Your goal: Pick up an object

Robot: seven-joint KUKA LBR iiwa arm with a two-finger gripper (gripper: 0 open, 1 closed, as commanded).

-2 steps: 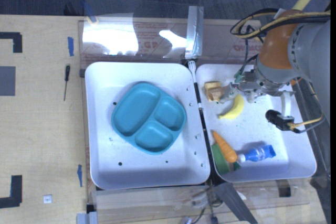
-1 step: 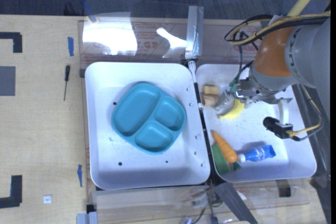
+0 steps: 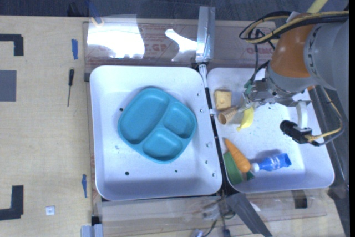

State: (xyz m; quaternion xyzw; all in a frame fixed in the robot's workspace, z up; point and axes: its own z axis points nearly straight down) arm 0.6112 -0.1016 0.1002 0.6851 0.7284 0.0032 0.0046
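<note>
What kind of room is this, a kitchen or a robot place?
Probably a robot test lab, not a kitchen. A grey and orange robot arm reaches over two white bins on a bench, and the food in them, such as the carrot and banana, looks like toys.

A grey robot arm (image 3: 327, 53) (orange band above the wrist) reaches in from the right, its gripper (image 3: 250, 98) angled downward.

hidden: we cannot make out the jaws under the arm's wrist (image 3: 266, 91) | cut off: arm (image 3: 327, 58) leaves at right edge | partly covered: green item (image 3: 232, 170) beneath carrot (image 3: 238, 157)
</note>
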